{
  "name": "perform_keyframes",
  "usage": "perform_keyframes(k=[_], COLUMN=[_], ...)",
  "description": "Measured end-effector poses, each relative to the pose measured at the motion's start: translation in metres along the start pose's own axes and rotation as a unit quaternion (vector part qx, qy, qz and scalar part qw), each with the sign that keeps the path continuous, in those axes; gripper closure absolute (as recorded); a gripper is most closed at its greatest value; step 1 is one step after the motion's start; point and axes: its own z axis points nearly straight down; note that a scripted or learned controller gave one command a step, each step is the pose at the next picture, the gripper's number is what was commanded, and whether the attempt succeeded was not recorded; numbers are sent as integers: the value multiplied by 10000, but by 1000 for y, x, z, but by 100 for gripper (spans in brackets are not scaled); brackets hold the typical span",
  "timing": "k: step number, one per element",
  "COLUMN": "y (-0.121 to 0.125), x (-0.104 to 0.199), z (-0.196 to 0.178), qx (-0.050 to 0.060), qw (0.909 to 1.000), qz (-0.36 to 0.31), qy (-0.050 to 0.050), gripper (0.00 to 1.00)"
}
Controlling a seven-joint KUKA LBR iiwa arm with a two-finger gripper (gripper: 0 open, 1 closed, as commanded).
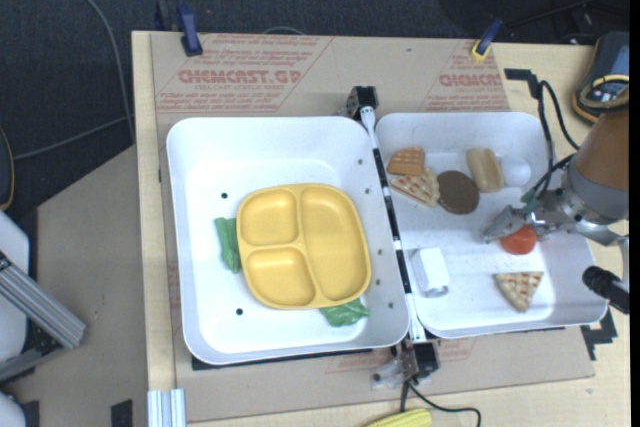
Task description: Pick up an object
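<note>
Red object (519, 240) in the right bin (470, 315), near its right edge, under the claw (517, 224); claw's grip impossible to judge. Left bin (190, 245): one yellow divided plate (303, 245), green pieces (228, 243) poking out beneath. Right bin: two waffle pieces (519, 288), one brown disc (458, 192), one bread roll (485, 169), one white block (432, 271). "CHEMCAST GP" printed on the desk (240, 73) along its far edge.

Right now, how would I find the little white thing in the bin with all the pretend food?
Look in the right bin, the one beside the bin holding the yellow tray. Go to its front-left part, close to the divider between the bins. The white block lies there alone, pale and boxy, while its neighbours are brown, tan or red, like the waffle wedge.
</note>
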Motion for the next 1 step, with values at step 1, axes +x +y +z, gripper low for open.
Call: perform_keyframes(k=[1], y=[0], x=[-1], z=[-10], qx=[-12], qw=[10000], qz=[8], qy=[-12], gripper=[100])
